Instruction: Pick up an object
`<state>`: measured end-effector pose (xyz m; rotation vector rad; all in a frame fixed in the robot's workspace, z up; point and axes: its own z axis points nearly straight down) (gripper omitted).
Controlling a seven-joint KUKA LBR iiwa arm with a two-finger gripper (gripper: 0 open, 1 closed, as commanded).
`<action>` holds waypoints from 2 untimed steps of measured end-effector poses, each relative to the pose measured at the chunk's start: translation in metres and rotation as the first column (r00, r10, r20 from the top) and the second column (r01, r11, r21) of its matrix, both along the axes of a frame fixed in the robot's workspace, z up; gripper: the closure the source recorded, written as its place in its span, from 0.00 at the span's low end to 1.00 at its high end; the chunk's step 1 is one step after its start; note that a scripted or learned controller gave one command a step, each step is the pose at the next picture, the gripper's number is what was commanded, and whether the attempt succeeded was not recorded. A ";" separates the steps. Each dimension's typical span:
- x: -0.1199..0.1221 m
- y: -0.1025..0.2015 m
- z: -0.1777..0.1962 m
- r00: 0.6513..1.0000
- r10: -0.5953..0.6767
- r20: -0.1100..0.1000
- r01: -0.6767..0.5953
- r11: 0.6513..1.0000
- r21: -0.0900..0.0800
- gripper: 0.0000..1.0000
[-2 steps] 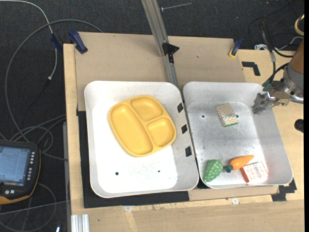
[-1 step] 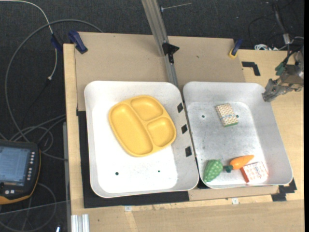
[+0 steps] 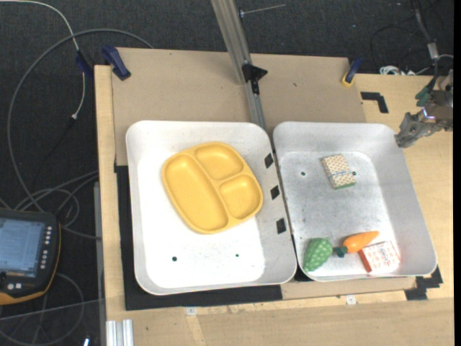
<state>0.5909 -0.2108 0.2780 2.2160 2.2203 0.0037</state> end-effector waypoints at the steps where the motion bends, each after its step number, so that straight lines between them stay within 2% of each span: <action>1: -0.013 0.051 0.004 1.000 0.004 -0.006 -0.004 1.000 0.004 1.00; 2: -0.030 0.100 -0.013 1.000 0.004 -0.009 -0.004 1.000 0.005 1.00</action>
